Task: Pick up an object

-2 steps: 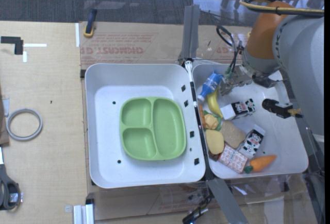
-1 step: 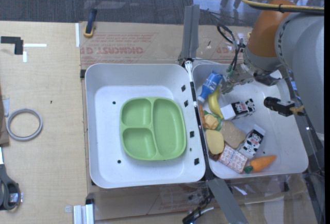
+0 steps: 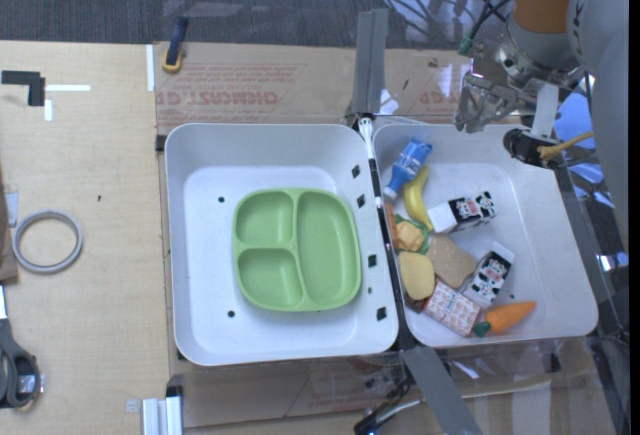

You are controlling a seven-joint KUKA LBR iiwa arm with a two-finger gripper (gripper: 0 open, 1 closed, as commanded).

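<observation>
The right bin [image 3: 560,223] holds a heap of toy food. It includes a blue bottle [image 3: 410,163], a yellow banana [image 3: 416,201], two black-and-white cartons [image 3: 470,211] [image 3: 490,276], a tan bread slice [image 3: 453,261], a pink checked wafer [image 3: 451,309] and an orange carrot [image 3: 508,315]. My gripper [image 3: 480,115] hangs above the bin's far edge, behind and to the right of the blue bottle. It is open, with nothing between its fingers.
The left bin [image 3: 200,183] holds a green divided plate [image 3: 298,249]. A grey tape ring [image 3: 45,241] lies on the wooden bench at the left. A yellow-handled tool [image 3: 177,45] sits at the back. A metal post [image 3: 371,63] rises between the bins.
</observation>
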